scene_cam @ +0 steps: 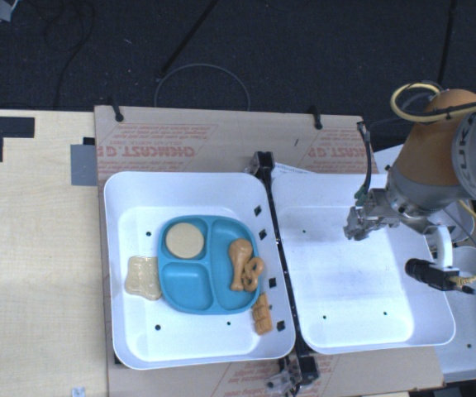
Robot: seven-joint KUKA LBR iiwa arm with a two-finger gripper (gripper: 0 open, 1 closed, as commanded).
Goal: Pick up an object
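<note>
**Gripper over the right bin, food pieces in the left**

Plainly, the arm reached in from three o'clock, its orange band sitting above the grey wrist, and the gripper hung over the upper part of the right bin. Nothing could be seen between its fingers — whether they stood apart or together could not be made out at this size.

Every object lay in the left bin. A blue divided tray occupied the middle of that bin. In its compartment toward eleven o'clock sat a round tan disc. In the compartment toward three o'clock lay a tan, knobbly piece, with a pretzel-like twist touching it. Off the tray, at nine o'clock and touching its rim, rested a pale, toast-like slab on the bin floor. At about five o'clock from the tray, just beside its rim, lay a small orange-brown piece near the divide between the bins.

The gripper was well apart from all of these — across the divide, toward three o'clock from the tray.
</note>
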